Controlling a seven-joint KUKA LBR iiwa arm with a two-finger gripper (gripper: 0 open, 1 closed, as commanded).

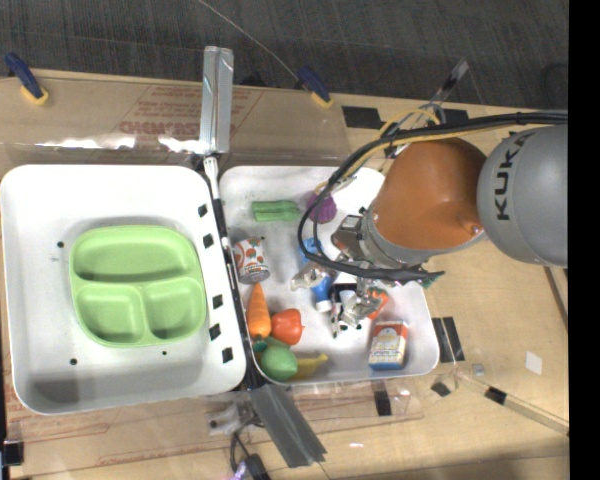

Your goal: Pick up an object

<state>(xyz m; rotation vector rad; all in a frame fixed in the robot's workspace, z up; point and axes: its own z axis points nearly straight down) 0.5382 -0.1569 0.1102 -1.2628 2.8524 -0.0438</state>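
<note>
From the overhead camera I count two shallow white plastic bins side by side: the left bin and the right bin. I take the right bin as my landmark.

In the left bin, just beside the right bin's left wall, I see one light green plastic tray with three compartments.

Inside the right bin I count these loose objects, one of each. One flat green rectangular block lies near its far wall. One small purple rounded piece sits just beside that block, partly under black cables. One small can with a red and white label lies by the bin's left wall. One orange toy carrot lies nearer the front along that same wall, touching one red toy pepper. One green rounded toy fruit sits in the front left corner, with one yellow toy banana touching it. One small carton with an orange and white front stands near the front right corner.

The grey arm with its orange band covers the bin's right half. The gripper sits low over the bin's middle, between the pepper and the carton; I cannot tell how it is set. A small blue item shows just beside it, too hidden to name.
</note>
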